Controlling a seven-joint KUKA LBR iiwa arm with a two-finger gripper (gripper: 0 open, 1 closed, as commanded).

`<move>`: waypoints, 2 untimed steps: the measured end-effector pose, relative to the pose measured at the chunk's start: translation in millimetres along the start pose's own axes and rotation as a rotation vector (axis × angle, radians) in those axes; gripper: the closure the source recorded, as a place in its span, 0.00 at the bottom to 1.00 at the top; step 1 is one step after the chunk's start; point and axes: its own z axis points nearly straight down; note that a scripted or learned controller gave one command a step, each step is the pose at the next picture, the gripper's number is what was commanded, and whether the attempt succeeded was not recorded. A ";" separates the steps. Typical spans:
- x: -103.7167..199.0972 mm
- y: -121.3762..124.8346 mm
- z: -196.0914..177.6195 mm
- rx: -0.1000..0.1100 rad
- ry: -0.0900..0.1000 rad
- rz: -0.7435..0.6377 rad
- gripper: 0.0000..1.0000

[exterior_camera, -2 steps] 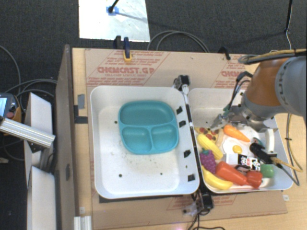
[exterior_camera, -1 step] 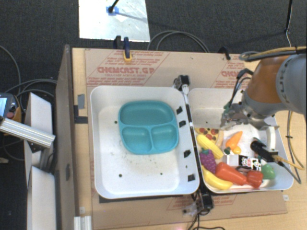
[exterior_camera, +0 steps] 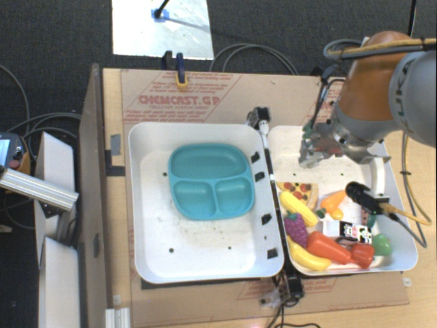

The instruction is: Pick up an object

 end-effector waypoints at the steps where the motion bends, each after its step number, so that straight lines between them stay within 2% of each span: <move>1: 25.5 -3.0 21.9 0.010 -0.001 0.005 1.00; 2: 14.4 -29.5 31.2 0.012 -0.002 0.012 1.00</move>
